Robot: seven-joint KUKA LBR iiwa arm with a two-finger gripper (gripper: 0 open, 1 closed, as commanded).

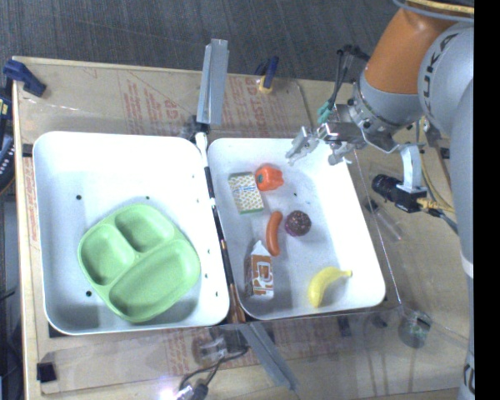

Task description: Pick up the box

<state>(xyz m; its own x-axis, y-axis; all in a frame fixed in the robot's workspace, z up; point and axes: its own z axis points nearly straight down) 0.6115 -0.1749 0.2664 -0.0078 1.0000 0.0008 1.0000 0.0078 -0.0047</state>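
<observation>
White bins side by side on the desk (pixel 108 98). Left bin (pixel 54 165): green divided plate (pixel 139 262). Right bin (pixel 350 215): patterned box (pixel 246 192) lying flat near the far-left corner, touching an orange pepper (pixel 269 177); nearer, a sausage (pixel 273 231), a dark round fruit (pixel 297 222), a brown carton (pixel 261 275), a banana (pixel 326 283). End effector (pixel 319 144) over the bin's far rim, apart from the box, fingers spread, nothing between them.
</observation>
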